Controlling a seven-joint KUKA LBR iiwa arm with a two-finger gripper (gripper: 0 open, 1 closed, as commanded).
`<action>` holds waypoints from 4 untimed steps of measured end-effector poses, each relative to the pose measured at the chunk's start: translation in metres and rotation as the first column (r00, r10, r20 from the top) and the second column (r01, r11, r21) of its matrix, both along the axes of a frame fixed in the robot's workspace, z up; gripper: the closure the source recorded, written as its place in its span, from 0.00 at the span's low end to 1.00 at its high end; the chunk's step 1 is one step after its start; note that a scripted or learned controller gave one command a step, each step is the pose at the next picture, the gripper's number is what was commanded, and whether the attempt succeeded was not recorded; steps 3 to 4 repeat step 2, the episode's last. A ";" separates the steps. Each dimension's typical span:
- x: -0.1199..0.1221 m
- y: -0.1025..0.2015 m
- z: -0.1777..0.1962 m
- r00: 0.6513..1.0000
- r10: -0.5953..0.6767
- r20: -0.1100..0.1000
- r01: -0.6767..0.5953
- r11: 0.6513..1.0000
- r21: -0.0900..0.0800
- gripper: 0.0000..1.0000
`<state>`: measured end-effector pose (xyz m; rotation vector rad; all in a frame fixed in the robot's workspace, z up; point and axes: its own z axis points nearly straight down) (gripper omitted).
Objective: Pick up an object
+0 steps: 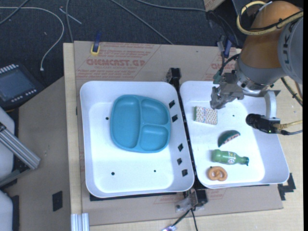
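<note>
We see the gripper [215, 105] hanging low over the right bin [269, 162], its tip just above and to the right of a small patterned packet [206, 115]; we cannot tell whether it touches the packet, nor whether it is released or clenched. Below the packet lie a watermelon slice [229, 137], a green bottle [229, 158] on its side, and a pretzel [217, 173] near the front wall. In the left bin [96, 167] we find a blue divided plate [140, 123].
</note>
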<state>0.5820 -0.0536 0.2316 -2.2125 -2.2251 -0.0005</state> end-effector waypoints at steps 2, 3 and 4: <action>0.018 0.111 0.011 1.000 0.001 0.005 -0.001 1.000 -0.001 1.00; 0.018 0.111 0.011 1.000 0.001 0.005 -0.001 1.000 -0.001 1.00; 0.018 0.111 0.011 1.000 0.001 0.005 -0.001 1.000 -0.001 1.00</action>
